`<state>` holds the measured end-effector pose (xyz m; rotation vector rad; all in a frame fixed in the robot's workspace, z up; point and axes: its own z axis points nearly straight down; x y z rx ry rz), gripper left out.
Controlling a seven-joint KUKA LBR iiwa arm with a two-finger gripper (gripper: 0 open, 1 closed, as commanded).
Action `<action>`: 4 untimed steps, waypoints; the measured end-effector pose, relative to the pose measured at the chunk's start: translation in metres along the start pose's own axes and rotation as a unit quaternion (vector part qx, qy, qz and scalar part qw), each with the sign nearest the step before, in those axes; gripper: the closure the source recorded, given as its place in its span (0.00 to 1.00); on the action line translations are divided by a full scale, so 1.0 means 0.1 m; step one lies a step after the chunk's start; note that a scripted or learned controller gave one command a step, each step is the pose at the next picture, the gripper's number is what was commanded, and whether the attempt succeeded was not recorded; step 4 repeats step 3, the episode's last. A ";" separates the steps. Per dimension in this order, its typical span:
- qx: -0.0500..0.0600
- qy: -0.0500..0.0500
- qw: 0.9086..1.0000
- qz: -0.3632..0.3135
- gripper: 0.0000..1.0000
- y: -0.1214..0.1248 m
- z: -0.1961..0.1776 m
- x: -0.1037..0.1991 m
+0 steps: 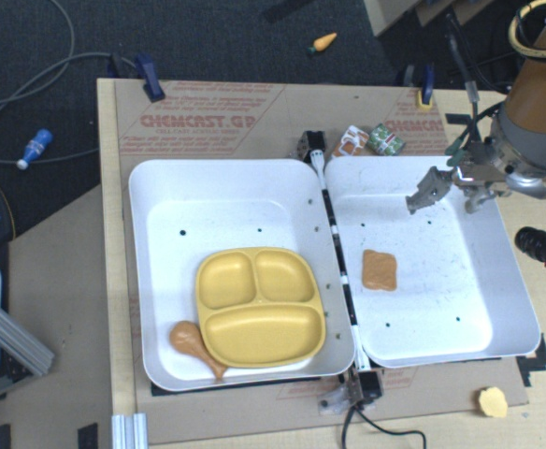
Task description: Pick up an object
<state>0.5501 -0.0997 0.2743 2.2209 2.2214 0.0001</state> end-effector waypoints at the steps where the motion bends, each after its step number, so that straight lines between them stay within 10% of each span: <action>1: 0.006 0.001 1.000 0.000 0.00 -0.02 0.96 0.20; 2: 0.003 0.001 1.000 0.002 0.00 -0.16 1.95 0.03; 3: -0.001 0.000 1.000 0.001 1.00 -0.14 1.79 0.04; 4: -0.001 0.000 1.000 0.001 1.00 -0.14 1.79 0.04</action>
